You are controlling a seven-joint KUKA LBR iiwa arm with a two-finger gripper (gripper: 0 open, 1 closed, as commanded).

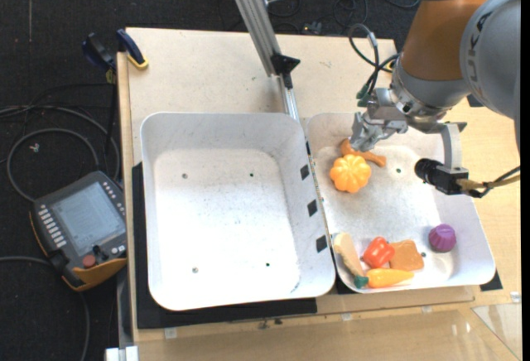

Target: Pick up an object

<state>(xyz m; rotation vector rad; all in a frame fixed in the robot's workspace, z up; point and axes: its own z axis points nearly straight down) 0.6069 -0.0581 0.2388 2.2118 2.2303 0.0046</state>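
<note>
A: Where is the gripper [365,136] sitting right now?

B: It is hanging over the far end of the right bin [464,210], just above and behind the orange pumpkin [350,173]. The arm [451,36] is reaching in from the right, and its wrist is tilting the tool down towards that corner.

A: Is it gripping anything?

B: I am not seeing anything between its tips. How wide it is standing I cannot tell — the metal parts are blurring together at this angle.

A: So which object is it going for?

B: My guess is either the pumpkin or the small orange piece [368,156] lying right under the tool — that piece is touching or nearly touching the pumpkin's far side, which is making a clean grasp harder. Picking one out may nudge the other.

A: And the rest?

B: They are crowding the near end of the same bin: a red pepper [378,252], an orange block [407,256], a carrot [389,277] and a pale beige piece [348,252], all bunched together, with a purple ball-like thing [442,238] sitting apart near the right wall. The left bin [224,210] is lying beside it, sharing the middle rim.

A: Is the pick done?

B: Not yet, I would judge — everything is resting on the bin floor.
</note>
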